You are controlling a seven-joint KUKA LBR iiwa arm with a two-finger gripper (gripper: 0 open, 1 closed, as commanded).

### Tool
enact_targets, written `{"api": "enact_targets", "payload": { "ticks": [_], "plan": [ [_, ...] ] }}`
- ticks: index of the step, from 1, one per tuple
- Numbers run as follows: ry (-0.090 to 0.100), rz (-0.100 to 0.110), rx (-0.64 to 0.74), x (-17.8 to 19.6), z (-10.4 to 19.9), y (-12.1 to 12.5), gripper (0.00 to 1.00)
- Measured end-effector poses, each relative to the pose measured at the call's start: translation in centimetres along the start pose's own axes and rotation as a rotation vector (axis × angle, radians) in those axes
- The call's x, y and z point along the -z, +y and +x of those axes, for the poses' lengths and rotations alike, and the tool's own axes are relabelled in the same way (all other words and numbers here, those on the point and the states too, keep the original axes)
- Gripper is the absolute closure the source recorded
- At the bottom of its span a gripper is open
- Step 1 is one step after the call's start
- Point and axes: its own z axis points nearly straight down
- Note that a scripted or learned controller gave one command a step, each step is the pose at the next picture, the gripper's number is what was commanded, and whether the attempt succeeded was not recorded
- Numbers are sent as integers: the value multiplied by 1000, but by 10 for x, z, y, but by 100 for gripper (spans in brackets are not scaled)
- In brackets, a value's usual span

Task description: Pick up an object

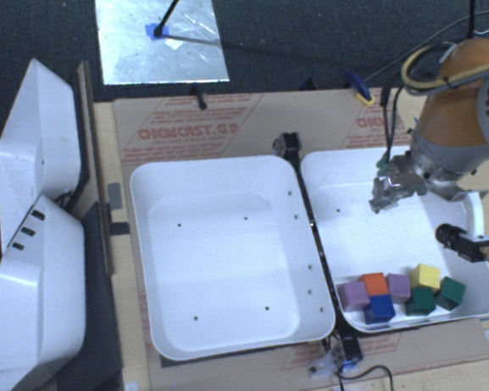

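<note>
Several small blocks lie in a cluster along the near wall of the right bin: a light purple block, an orange block, a blue block, another purple block, a yellow block and two green blocks. My gripper hangs above the bare middle of the right bin, well behind the blocks, with nothing visible between its fingers.
The left bin sits beside the right one, with a black clip where their far rims meet. White plastic covers stand at the far left. A shiny metal sheet lies behind the bins.
</note>
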Motion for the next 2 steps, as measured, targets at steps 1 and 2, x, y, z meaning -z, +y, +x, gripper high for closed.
{"api": "enact_targets", "payload": {
  "ticks": [1, 2],
  "plan": [
    [0, -2, 1, 63, -1, 0, 100],
    [0, 3, 1, 65, -1, 1, 100]
  ]
}}
